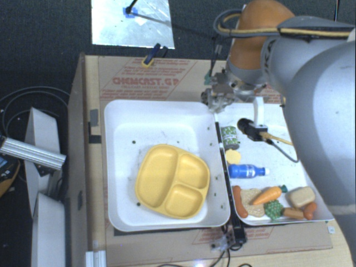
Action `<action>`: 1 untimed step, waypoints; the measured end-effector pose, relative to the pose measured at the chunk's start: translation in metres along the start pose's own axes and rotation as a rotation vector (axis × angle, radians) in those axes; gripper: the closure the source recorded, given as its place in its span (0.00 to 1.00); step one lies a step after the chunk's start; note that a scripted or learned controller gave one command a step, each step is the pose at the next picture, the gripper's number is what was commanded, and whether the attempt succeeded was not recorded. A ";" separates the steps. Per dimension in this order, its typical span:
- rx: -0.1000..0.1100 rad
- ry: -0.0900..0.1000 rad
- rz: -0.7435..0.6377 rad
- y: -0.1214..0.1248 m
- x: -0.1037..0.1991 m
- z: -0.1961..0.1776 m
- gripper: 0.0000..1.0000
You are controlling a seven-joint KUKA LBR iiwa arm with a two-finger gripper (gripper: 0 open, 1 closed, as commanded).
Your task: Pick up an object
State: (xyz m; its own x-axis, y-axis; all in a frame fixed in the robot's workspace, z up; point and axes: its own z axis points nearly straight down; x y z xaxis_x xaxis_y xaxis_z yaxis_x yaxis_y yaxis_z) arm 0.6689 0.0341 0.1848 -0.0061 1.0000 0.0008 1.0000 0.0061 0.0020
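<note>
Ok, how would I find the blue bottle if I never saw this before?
Look at the right white bin, the one full of toy food, next to the left bin that holds the yellow plate. Near that bin's left wall, below a small green can, the bottle lies on its side. It is the only blue thing there, with a white cap.

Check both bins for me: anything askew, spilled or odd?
Nothing spilled or damaged. The yellow divided tray sits rotated, out of square with the left bin. The blue bottle lies on its side in the right bin, toy food crowded at its near end.
</note>
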 end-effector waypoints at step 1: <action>0.000 0.001 0.000 0.000 0.068 0.000 1.00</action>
State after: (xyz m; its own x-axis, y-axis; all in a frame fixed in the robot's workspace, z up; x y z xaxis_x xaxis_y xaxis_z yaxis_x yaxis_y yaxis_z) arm 0.6687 0.1019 0.1847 -0.0065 1.0000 0.0018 1.0000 0.0065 0.0017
